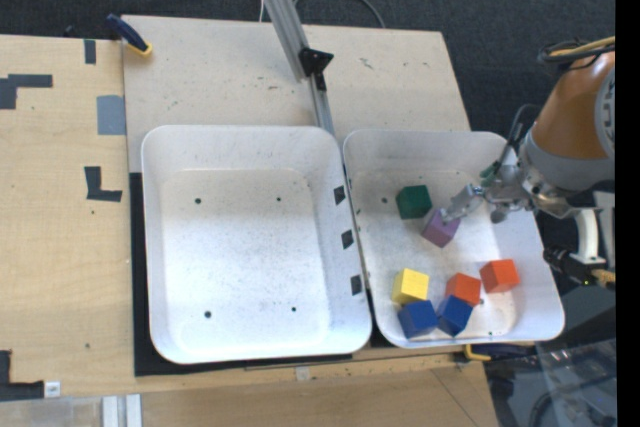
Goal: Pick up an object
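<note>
The right bin point(520, 315) holds several small blocks. A purple block point(439, 230) lies near its middle, with a green cube point(413, 202) just to its upper left. My gripper point(459, 208) reaches in from the right and sits low at the purple block's upper right edge, touching or nearly touching it. Whether the block is in its grip is unclear from this angle. Toward the front of the bin lie a yellow cube point(411, 285), two blue cubes point(418, 318) point(455, 315) and two orange cubes point(463, 289) point(499, 275).
The left bin point(160, 215) stands beside the right one, sharing a raised middle rim. A slanted metal rail point(285, 10) runs from the top down to the bins' junction. The arm's orange band point(575, 110) hangs over the right bin's right edge.
</note>
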Controlling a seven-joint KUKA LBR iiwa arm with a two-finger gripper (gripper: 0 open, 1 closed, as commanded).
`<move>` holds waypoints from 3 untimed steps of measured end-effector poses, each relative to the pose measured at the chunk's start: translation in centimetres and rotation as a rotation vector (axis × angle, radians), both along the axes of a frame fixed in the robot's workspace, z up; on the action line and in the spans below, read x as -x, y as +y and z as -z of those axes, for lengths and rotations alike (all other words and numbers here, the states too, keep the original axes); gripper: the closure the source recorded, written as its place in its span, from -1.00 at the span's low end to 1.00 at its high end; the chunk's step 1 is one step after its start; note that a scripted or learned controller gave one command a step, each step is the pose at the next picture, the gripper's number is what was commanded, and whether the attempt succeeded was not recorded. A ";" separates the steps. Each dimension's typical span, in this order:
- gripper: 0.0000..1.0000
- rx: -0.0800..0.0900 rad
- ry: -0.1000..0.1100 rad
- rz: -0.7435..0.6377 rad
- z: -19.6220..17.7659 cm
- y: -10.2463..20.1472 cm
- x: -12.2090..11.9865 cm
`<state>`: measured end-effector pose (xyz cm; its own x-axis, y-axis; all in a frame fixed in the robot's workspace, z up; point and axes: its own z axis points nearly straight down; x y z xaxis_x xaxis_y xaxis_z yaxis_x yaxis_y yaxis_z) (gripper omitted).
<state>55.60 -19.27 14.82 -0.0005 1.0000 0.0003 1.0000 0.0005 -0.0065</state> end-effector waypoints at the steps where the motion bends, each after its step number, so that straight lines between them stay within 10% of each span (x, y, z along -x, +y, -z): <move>1: -1.00 0.005 -0.021 -0.001 3.1 -0.1 -0.5; 2: 1.00 0.007 -0.026 0.000 2.0 -0.2 -0.7; 3: 1.00 0.001 -0.009 -0.001 -2.2 0.0 -0.8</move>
